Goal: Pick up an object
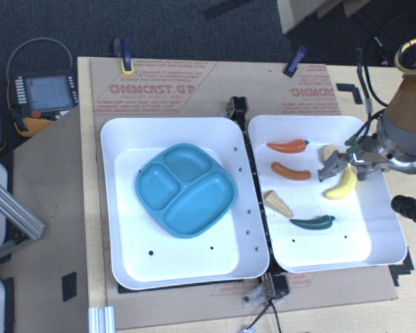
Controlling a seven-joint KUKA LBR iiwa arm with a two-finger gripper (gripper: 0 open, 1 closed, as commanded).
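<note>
End effector [340, 164] is seen low over the right bin [374, 252], fingers spread, nothing pinched between them. Banana [341, 184] lies just below and slightly right of the fingertips, touching or nearly so; long axis runs steeply, upper-right to lower-left. A short drop toward the banana is judged enough.

Light falls bright and even from above, and the two white bins [118, 186] come out close to blown, their floors nearly without texture. Shadows are soft and short: a faint grey edge lies under the blue divided plate [186, 189] and beneath the bin rims. The dark carpet beyond the table [90, 103] stays dim. The picture is slightly soft and grainy throughout, with a bright glare patch at the top edge.
</note>
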